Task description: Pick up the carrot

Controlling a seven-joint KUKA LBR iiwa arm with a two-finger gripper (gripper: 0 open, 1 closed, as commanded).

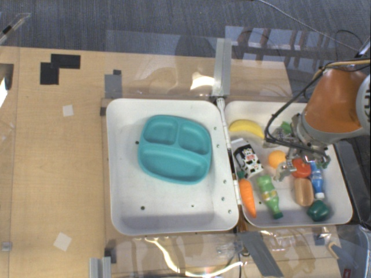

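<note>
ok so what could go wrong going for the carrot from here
The carrot lies tight against the right bin's left wall, leaving little room for a finger on that side. A green bottle sits close on its other side and could get bumped or grabbed instead. The tool hangs over other toys, well right of the carrot.

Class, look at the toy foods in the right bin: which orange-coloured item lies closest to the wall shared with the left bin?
The carrot. It is long and tapered and lies along the right bin's left wall, while the round orange sits further right, near the gripper.
</note>
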